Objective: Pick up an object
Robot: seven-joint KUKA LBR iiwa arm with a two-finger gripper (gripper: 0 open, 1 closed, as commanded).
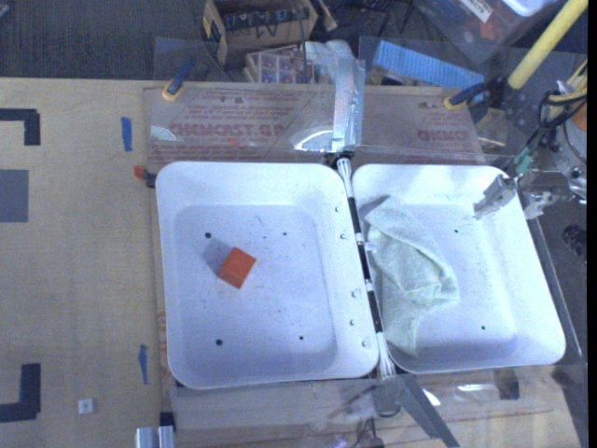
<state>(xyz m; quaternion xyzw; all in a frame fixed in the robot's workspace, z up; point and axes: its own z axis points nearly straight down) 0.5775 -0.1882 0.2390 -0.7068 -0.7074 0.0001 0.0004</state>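
Item: orange block (237,267), lying alone left of centre in the left bin (187,185); judged light, rigid, flat-sided, best pinched across two opposite faces. Item: pale green cloth (410,273), crumpled against the right bin (522,343) wall nearest the left bin; judged soft, limp, to be taken at a raised fold. End effector (492,197) stood over the right bin's far corner, away from the left bin, carrying nothing; opening could not be told
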